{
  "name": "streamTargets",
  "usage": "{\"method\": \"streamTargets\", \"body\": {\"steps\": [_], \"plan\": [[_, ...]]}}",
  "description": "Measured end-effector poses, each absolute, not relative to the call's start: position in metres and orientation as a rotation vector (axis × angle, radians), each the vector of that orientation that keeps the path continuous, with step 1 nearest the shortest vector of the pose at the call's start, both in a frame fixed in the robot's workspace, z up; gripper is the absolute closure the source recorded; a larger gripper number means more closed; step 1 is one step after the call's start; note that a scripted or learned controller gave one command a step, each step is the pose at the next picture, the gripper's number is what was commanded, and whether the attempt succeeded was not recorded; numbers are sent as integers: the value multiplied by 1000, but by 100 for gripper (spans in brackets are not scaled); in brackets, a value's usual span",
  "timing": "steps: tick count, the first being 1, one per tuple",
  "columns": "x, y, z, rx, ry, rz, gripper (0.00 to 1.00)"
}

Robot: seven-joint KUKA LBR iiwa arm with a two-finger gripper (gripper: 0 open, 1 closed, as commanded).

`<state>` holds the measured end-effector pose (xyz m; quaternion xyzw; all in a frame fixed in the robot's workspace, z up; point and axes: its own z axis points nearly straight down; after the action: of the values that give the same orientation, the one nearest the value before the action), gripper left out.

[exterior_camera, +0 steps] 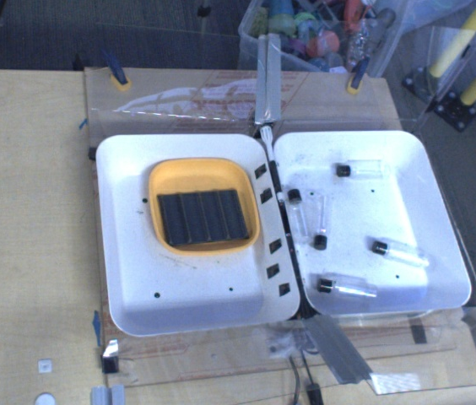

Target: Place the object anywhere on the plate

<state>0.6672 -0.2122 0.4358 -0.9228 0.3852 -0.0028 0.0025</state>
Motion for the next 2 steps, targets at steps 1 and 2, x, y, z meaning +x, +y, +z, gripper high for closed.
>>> {"method": "streamTargets", "body": {"steps": [1, 2], "plan": [[668, -215, 435, -2988, 953, -5, 100], [668, -219, 435, -3088, 548, -5, 100]]}}
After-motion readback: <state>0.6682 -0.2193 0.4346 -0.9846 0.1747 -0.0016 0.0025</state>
